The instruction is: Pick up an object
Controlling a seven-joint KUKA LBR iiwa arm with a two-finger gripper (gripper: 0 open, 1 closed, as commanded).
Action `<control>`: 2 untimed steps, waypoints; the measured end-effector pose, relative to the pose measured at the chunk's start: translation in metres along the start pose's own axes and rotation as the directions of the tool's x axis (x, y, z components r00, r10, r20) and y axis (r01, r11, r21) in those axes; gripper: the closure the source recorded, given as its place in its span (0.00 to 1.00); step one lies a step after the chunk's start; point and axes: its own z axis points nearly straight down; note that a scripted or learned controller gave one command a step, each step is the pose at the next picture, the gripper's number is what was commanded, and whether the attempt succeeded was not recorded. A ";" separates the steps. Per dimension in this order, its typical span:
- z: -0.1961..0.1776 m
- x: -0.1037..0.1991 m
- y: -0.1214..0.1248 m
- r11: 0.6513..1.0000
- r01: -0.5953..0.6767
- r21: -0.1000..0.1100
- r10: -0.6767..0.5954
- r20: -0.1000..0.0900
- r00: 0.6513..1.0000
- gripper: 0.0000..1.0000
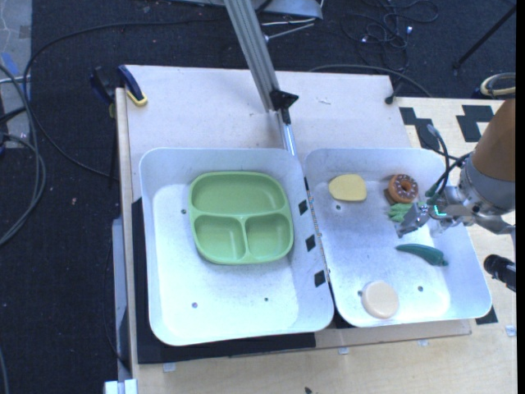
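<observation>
In the right bin point(353, 245) lie a yellow rounded piece point(348, 189), a brown doughnut with sprinkles point(403, 189), a light green item point(400, 213), a dark green leaf-shaped piece point(424, 254) and a cream round disc point(381, 299). My gripper point(417, 218) reaches in from the right and hangs low over the bin, right beside the light green item and just below the doughnut. The light green item lies against its tip, partly hidden by it. I cannot make out a grip on anything.
The left bin point(172, 294) holds a green three-compartment plate point(243, 217). A slanted metal pole point(256, 48) rises behind the bins. The arm point(492, 179) covers the right bin's right rim. Bare bin floor lies between the yellow piece and the cream disc.
</observation>
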 end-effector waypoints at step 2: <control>0.051 -0.009 -0.004 1.000 -0.002 0.001 0.002 0.000 1.000 0.00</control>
